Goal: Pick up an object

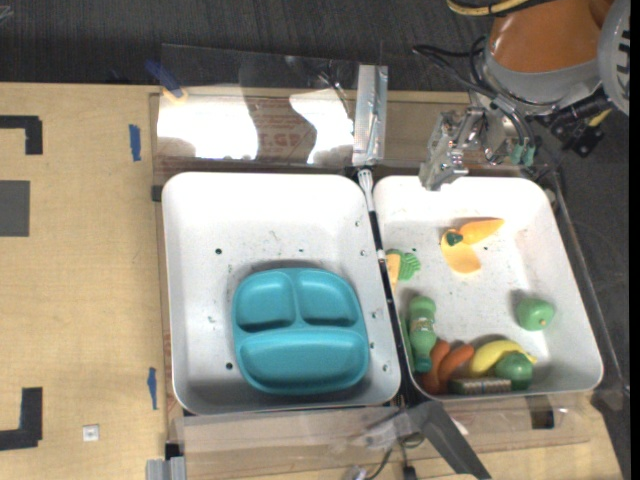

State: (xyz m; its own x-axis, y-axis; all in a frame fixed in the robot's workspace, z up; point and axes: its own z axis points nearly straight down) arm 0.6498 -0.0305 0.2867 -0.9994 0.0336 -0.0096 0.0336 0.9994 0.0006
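Observation:
My gripper (441,171) hangs over the back rim of the right bin (572,268), near its back left corner, with nothing seen in it. Below it in that bin lie an orange carrot with a green top (476,231) and a yellow piece (463,258). A small yellow-green toy (403,265) sits by the bin's left wall. A green bottle (422,320), orange carrots (450,360), a yellow banana (494,353) and a green item (516,370) crowd the front. A green fruit (536,313) lies alone at the right.
The left bin (200,228) holds a teal divided plate (298,330) towards its front. A metal strip (369,113) stands upright behind the divider between the bins. Cables and the arm's orange body (545,28) fill the back right.

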